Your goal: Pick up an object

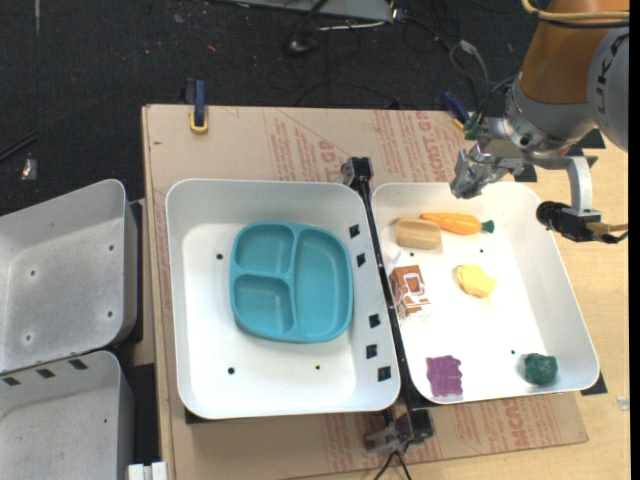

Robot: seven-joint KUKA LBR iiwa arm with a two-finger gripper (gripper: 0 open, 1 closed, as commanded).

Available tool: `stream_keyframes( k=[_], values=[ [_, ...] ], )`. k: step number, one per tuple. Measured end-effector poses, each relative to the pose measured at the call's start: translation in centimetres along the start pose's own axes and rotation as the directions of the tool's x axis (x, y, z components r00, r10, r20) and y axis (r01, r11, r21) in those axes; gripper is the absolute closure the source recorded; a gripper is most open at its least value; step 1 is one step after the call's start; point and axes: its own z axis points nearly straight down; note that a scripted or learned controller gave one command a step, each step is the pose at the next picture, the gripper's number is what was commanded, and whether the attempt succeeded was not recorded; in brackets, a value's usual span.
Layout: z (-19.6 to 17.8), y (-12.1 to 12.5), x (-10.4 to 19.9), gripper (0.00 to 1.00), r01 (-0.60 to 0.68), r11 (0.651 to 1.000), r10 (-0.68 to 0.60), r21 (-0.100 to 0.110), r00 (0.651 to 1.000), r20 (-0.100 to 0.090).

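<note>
The right bin (560, 298) holds an orange carrot (452, 223), a tan bread-like piece (418, 233), a yellow lump (475, 281), a small brown and white box (409, 290), a purple piece (444, 375) and a dark green lump (540, 368). My gripper (467, 181) hangs over the bin's far edge, just above and behind the carrot. Nothing shows between its fingers.
A teal divided plate (292, 281) lies in the left bin (200, 368). Black clips run along the wall between the bins (380, 298). White panels (60, 268) lie off the bench at the left. Cables cross the dark floor behind.
</note>
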Motion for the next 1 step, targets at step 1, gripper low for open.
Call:
stream_keyframes(
  k=[1],
  values=[
    [0.94, -0.02, 6.26, 1.00, 0.001, 1.000, -0.001, 0.001, 1.000, 0.000]
  ],
)
